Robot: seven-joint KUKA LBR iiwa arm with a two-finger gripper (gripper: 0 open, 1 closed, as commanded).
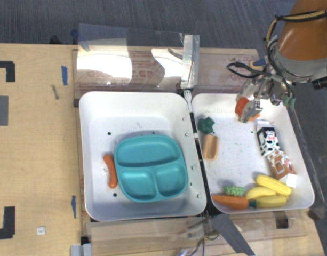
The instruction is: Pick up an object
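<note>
- left bin (94, 111): far left of the pincer; a teal divided plate (150, 167) lies in its middle
- an orange sausage-like piece (110, 170) lies just beside the plate's left edge, well left of and below the pincer
- right bin (304, 196): the pincer hangs over its upper part
- dark green toy piece (206, 125) near the right bin's left wall, left of and slightly below the pincer
- tan bread-like piece (209, 146) directly below the green one, left of and below the pincer
- along the near wall, well below the pincer: a carrot (230, 200), with a small green bumpy item (233, 190) touching it from above
- pincer (250, 111): a red-orange object (241, 106) sits at the fingertips, apparently clamped between the fingers; fingers narrowed around it, contact with the bin floor cannot be judged
- yellow bananas (270, 192) in the near right corner, below and slightly right of the pincer
- black-and-white carton (268, 141) just below and right of the pincer; a brown patterned packet (280, 165) lies past it towards the bananas
- arm (304, 31): grey with an orange band, up and right of the pincer, cables looped at the wrist
</note>
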